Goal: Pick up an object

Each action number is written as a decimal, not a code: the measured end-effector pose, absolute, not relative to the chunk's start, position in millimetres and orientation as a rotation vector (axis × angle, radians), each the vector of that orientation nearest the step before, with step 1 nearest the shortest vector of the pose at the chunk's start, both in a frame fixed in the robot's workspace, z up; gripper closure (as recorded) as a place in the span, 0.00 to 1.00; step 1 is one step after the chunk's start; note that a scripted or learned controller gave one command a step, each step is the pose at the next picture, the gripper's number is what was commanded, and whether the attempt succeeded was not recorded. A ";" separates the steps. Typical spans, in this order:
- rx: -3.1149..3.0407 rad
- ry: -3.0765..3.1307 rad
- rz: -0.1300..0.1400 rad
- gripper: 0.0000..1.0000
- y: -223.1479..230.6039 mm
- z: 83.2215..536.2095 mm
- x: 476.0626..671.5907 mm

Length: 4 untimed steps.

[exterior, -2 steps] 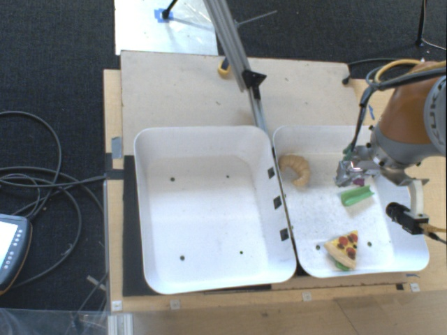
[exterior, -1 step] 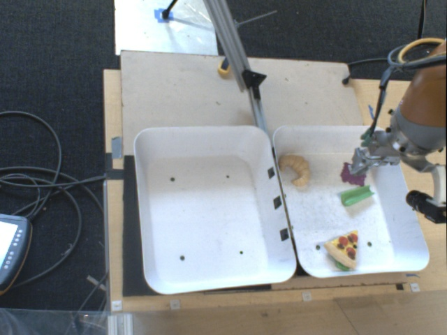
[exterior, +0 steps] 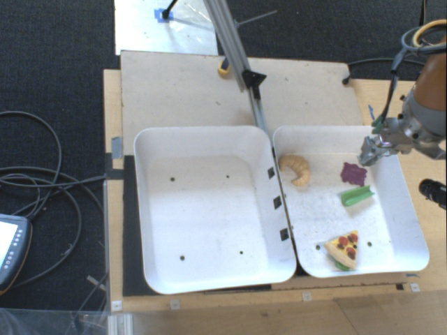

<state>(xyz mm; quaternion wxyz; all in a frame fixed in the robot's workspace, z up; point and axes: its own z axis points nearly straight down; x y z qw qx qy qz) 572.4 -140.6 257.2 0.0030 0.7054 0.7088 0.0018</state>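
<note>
The right bin holds a tan croissant near its left wall, a purple piece and a green piece at mid right, and a pizza slice at the front. My gripper hangs above the right bin's back right part, just up and right of the purple piece. Nothing shows between its tips.
The left bin lies beside the right one, with black clips along the shared wall. A grey metal pole slants over the back board. Cables lie on the floor at left.
</note>
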 end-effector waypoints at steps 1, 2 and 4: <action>2.213 2.232 0.002 1.00 -89.8 255.4 548.3; 2.213 2.233 0.001 1.00 -41.6 242.7 529.2; 2.211 2.236 0.002 1.00 73.8 234.5 500.9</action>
